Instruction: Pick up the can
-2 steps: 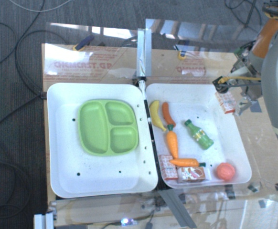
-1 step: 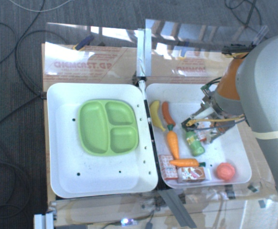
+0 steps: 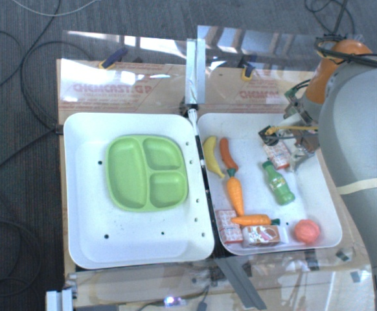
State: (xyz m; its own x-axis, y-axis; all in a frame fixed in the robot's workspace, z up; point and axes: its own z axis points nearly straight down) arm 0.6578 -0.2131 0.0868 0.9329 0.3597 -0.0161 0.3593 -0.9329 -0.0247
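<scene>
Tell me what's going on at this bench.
The arm is reaching into the right bin from the right. Its gripper hangs over the far corner, right beside the small red-and-white can. The can appears to lie on the bin floor, not lifted. A green bottle, a banana, carrots and a red ball lie nearby. The left bin holds a green divided plate.

There were two white bins [image 3: 88, 225] [image 3: 253, 173] and one green plate [image 3: 147, 173]. Right of the plate lay one banana [image 3: 212, 155], one sausage [image 3: 227, 154], two carrots [image 3: 234, 196] [image 3: 251, 220], one green bottle [image 3: 278, 183], one red ball [image 3: 307, 231] and three red-and-white packets [image 3: 278, 154] [image 3: 226, 220] [image 3: 263, 236].
</scene>
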